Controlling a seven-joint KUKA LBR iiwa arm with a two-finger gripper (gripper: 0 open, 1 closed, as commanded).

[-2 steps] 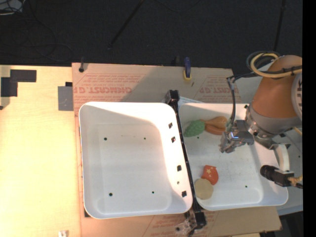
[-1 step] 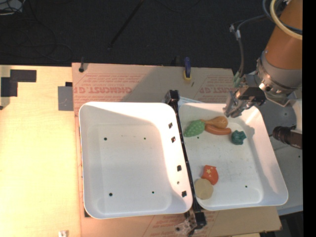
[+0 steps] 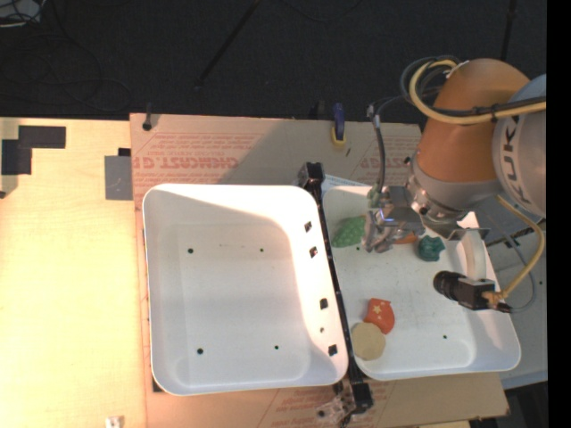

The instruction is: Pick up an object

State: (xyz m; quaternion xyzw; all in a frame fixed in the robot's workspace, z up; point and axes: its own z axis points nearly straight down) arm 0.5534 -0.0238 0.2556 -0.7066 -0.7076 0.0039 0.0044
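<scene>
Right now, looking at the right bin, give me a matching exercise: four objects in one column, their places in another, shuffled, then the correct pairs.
Things:
1. light green object
2. teal object
3. red object
4. tan disc

Places:
A. nearest the bin's front edge, beside the divider
B. just right of the gripper
C. just left of the gripper
D. directly behind the tan disc

Pairs: 1-C, 2-B, 3-D, 4-A

Bright overhead light, glaring white bins (image 3: 232, 382), dark background.

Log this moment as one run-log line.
arm: over right white bin | gripper: low beside crumpled green object | grasp: unconfirmed | also there: teal piece, red piece, tan disc
</scene>
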